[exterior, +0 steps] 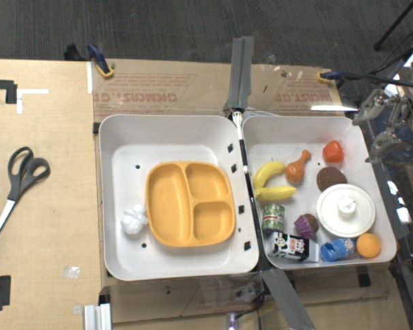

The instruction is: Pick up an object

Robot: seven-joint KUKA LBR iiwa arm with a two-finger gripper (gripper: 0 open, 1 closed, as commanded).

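Glossy toys crowd the right bin (380, 184): curved yellow bananas (270, 181), a round white lidded pot (346, 209) and a smooth orange ball (368, 245), all well left of what seems the gripper (387, 119), its grip state unreadable.

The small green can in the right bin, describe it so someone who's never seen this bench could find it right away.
Start at the right bin, the one crowded with toys. Along its left side, just below the two bananas, stands a small can with a green label and a silvery top. It is the only cylinder with a label there, sitting above the black-and-white carton and left of the purple piece.
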